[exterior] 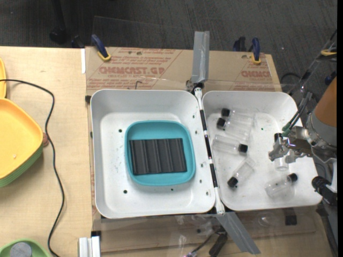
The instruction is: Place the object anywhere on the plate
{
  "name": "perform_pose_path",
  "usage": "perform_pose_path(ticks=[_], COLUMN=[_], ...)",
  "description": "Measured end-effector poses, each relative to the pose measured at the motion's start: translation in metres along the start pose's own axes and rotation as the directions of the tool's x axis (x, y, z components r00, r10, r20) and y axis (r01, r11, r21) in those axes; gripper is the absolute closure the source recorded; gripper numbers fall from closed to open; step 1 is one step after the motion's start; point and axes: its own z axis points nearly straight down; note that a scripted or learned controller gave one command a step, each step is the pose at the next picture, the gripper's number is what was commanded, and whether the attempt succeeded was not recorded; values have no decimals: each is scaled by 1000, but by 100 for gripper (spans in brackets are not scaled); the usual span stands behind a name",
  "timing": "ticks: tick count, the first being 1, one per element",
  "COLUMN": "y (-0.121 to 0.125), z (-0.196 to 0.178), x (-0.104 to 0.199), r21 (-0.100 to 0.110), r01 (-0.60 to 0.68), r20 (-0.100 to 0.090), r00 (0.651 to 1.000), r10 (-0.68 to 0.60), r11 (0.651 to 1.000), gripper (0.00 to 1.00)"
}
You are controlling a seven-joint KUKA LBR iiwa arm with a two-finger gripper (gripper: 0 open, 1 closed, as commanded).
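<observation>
Where the grey arm reached in from the right, its metal claw [278, 150] hung low over the right shallow white plastic bin [257, 194], near that bin's right wall. Whether the claw was wide or narrow could not be told, since its tips blurred into the clear things beneath it. A small clear plastic vial [282, 162] lay just under the claw, seemingly touching it, though nothing could be seen clamped there. Another clear vial with a black cap [280, 186] lay just below the claw toward the bin's near edge. Left of the claw, well apart from it, several more black-capped clear vials [231, 128] lay scattered over the bin floor, one of them [239, 174] down toward the near left. Farther left still, across the divider, the left white bin [107, 143] held the teal rectangular plate with a dark ribbed centre [158, 154], lying flat in its middle. Both bins sat on the brown cardboard-covered counter [139, 68].
</observation>
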Motion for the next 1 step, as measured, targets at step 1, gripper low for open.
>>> perform_pose_path(ticks=[1], y=[0], z=[0], x=[0], r21=[0], r01=[0], r20=[0], r00=[1000], r10=[0], r11=[1000], gripper=[0])
